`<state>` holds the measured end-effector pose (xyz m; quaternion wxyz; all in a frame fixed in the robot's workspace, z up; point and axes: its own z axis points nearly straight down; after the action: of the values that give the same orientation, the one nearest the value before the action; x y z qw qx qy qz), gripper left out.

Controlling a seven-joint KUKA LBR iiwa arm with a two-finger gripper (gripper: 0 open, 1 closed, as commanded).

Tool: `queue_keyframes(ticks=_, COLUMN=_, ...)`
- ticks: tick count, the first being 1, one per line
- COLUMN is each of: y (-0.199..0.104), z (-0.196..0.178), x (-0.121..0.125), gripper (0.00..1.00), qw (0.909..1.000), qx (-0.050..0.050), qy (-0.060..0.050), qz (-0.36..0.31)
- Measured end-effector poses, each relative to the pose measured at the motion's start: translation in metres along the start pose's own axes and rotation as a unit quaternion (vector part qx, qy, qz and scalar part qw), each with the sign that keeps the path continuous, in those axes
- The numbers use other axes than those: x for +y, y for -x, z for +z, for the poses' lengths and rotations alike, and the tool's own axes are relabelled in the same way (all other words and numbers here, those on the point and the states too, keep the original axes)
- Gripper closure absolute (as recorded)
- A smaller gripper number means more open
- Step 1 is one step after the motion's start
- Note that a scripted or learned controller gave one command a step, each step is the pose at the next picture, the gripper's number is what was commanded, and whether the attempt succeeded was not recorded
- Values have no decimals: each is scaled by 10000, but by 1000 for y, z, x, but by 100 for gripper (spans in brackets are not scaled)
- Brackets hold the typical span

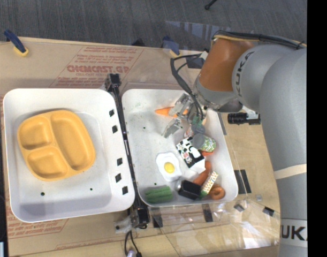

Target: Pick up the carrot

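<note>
The carrot (164, 111) is a small orange piece lying near the back of the right bin (144, 143), its tip pointing left. My gripper (174, 120) hangs low over the bin just right of it, reaching in from the grey arm with the orange band. The fingers (170, 129) stand spread apart, one by the carrot's right end and the other nearer the bin's middle. The carrot's right end is hidden behind the upper finger, and I cannot tell whether they touch. Nothing shows between the fingers.
Toy food crowds the right bin's front: a fried egg (168, 167), a cow-patterned carton (189, 153), a green piece (159, 194), a black block (189, 189) and a green-topped item (206, 143). A yellow divided plate (56, 143) lies in the left bin (13, 197).
</note>
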<state>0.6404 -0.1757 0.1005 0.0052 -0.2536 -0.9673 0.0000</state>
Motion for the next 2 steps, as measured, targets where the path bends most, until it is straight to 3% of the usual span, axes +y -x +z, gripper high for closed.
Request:
queue_keyframes(ticks=1, y=2, z=-12, x=1, gripper=100, qw=10000, qx=-28, qy=3, qz=-27)
queue_keyframes(ticks=2, y=-35, z=-105, x=85, gripper=100, qw=9998, qx=-127, qy=64, qz=-111)
